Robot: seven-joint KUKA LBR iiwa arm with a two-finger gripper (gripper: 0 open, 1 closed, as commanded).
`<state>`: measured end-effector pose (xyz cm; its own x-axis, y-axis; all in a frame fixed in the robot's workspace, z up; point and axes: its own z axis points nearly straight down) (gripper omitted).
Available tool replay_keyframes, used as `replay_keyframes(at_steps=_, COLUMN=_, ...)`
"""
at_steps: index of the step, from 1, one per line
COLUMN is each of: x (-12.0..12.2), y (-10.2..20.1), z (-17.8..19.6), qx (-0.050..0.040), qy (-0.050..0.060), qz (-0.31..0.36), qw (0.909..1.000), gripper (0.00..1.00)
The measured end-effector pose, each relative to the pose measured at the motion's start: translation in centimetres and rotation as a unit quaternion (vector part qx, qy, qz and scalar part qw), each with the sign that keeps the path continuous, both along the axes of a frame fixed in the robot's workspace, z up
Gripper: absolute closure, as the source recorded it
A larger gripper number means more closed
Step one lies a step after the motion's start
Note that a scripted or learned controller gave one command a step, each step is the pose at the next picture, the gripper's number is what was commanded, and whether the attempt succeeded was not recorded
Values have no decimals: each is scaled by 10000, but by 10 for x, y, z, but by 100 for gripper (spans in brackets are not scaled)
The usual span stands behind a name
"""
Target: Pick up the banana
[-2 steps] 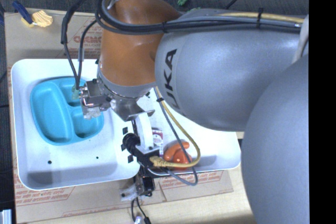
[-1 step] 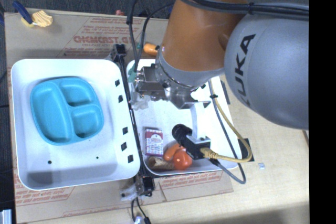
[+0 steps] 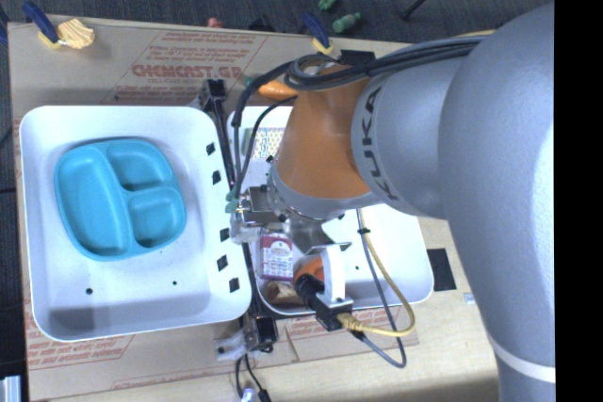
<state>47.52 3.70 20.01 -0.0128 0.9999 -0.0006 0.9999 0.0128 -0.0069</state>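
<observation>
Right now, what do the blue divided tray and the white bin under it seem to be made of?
The blue divided tray looks like moulded plastic, semi-matte: uniform colour, rounded compartment edges. The white bin seems plastic too, slightly glossy, with soft rounded corners, though coated metal cannot be excluded.

Left bin open around the blue tray; arm blocks most of right bin.
</observation>
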Motion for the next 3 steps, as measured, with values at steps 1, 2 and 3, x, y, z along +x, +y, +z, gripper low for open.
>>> replay_keyframes(at_steps=1, x=0, y=65, z=-109, qx=1, qy=-7, qz=-680, qw=9977, gripper=100)
replay_keyframes(at_steps=2, x=0, y=126, z=-109, qx=-1, qy=-7, qz=-550, qw=9985, gripper=100)
replay_keyframes(at_steps=3, x=-2, y=174, z=-110, qx=-12, qy=22, qz=-1785, qw=9839, gripper=100)
